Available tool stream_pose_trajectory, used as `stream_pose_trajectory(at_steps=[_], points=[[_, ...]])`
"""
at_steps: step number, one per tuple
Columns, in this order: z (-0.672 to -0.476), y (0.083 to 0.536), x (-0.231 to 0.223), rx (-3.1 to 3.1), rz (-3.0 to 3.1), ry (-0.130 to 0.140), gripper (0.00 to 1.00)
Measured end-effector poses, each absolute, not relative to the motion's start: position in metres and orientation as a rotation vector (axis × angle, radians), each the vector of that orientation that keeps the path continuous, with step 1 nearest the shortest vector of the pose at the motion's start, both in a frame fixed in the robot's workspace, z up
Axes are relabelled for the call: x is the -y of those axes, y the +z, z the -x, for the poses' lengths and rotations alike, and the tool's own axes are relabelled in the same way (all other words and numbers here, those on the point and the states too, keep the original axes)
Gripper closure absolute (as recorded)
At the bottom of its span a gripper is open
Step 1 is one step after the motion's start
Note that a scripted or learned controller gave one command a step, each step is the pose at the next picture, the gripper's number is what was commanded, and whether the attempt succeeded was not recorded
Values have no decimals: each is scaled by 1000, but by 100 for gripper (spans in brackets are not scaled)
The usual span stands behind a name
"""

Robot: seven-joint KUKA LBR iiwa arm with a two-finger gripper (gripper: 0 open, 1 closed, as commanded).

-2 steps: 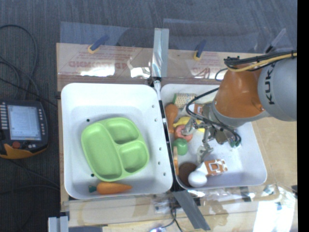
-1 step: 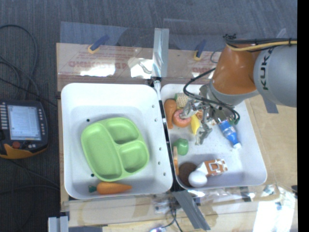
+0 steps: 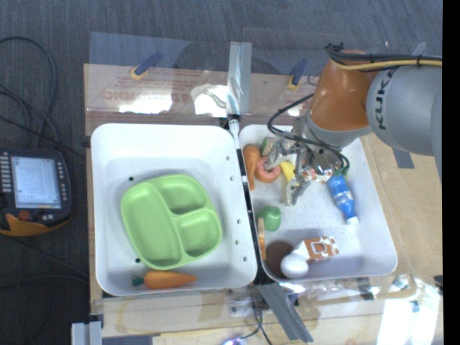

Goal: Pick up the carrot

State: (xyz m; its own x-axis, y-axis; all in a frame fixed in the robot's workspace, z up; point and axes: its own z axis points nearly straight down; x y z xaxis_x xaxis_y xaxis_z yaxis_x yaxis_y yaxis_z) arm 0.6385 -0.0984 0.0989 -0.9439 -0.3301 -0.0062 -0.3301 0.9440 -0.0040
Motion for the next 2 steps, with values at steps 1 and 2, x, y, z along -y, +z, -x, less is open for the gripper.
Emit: stream_pose_trajectory(at_steps=[1, 2], points=[[-563, 98, 96, -3094, 327, -8, 0], [-608, 97, 95, -3113, -57, -1, 0]])
